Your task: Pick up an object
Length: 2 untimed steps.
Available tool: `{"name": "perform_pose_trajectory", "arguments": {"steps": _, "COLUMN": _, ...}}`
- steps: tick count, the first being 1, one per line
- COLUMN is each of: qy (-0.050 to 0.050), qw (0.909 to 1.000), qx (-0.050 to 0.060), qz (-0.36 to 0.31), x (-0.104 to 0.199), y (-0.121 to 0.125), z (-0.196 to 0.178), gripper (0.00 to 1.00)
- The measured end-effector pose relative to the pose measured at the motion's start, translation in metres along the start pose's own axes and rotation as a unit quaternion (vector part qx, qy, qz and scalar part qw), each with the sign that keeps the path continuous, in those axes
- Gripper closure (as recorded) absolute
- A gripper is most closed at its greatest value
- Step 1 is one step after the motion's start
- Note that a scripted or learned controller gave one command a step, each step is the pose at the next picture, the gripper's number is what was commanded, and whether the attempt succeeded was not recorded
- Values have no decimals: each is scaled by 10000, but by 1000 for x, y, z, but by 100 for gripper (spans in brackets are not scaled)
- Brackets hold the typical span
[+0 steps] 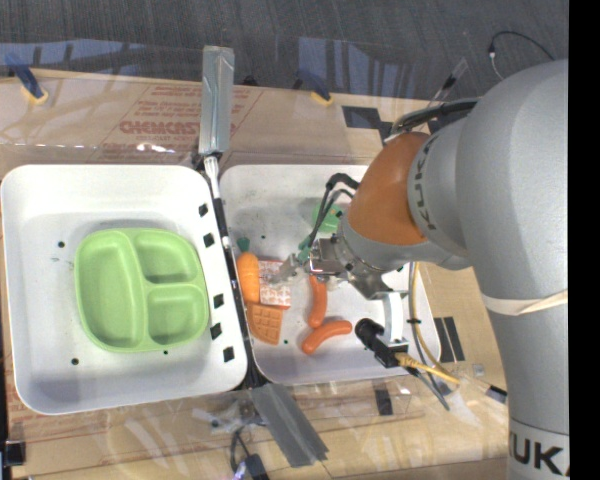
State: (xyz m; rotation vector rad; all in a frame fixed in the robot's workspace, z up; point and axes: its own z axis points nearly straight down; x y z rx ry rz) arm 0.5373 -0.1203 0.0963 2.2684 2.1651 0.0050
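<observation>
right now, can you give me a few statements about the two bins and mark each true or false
1. The green divided plate lies in the left bin. True.
2. The toy carrot lies in the left bin beside the plate. False: it lies in the right bin, near the wall between the bins.
3. Two orange sausages lie in the right bin. True: one lies near the front wall, the other just behind it.
4. The arm's orange band hangs above the left bin. False: it is above the right bin.
5. The waffle piece sits on the green plate. False: it lies in the right bin, just in front of the carrot.
</observation>
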Motion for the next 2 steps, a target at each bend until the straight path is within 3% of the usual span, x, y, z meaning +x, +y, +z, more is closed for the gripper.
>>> {"name": "perform_pose_trajectory", "arguments": {"steps": 1, "qy": 16, "qw": 10000, "qx": 11, "qz": -20, "x": 1, "y": 0, "z": -9, "gripper": 100}}
{"name": "perform_pose_trajectory", "arguments": {"steps": 2, "qy": 7, "qw": 9974, "qx": 52, "qz": 717, "x": 38, "y": 55, "z": -138, "gripper": 100}}
